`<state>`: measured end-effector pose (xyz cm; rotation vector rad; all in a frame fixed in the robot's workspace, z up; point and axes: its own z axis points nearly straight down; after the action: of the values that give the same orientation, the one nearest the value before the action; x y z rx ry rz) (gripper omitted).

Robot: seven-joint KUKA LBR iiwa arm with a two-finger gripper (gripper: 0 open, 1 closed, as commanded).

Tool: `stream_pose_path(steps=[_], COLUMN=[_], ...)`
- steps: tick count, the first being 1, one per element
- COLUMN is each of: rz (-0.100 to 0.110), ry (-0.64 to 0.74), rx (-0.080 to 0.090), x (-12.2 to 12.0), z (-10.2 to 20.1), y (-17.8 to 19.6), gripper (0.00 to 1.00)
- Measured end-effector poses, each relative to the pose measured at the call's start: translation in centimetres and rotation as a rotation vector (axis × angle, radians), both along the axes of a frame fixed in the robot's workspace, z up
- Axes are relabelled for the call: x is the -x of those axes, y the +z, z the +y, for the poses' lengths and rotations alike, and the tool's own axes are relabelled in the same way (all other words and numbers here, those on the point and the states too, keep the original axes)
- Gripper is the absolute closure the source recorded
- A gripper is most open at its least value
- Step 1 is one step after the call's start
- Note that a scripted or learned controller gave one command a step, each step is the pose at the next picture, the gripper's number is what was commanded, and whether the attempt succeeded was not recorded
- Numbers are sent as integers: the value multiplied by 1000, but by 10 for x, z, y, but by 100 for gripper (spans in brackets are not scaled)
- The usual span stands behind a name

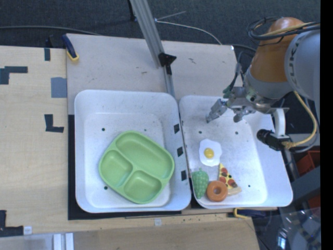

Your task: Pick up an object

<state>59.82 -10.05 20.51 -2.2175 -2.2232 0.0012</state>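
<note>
Donut (216,191) partly covers the pizza slice (228,179).

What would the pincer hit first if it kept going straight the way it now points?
The open pincer points down over the upper part of the right bin, so it would probably meet bare bin floor first. The fried egg lies nearer the camera, apparently off that line, though depth is hard to judge from this slanted view.

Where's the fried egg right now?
The fried egg lies mid right bin, just above the pizza slice and donut, below the gripper.
</note>
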Motion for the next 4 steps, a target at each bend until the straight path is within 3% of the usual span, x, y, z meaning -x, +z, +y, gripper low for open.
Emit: stream_pose_path(steps=[1, 3, 4], rz=[0, 5, 0], ry=[0, -1, 0], rx=[0, 1, 2], x=[0, -4, -4], z=[0, 10, 10], y=[0, -92, -117], gripper=[0, 0, 0])
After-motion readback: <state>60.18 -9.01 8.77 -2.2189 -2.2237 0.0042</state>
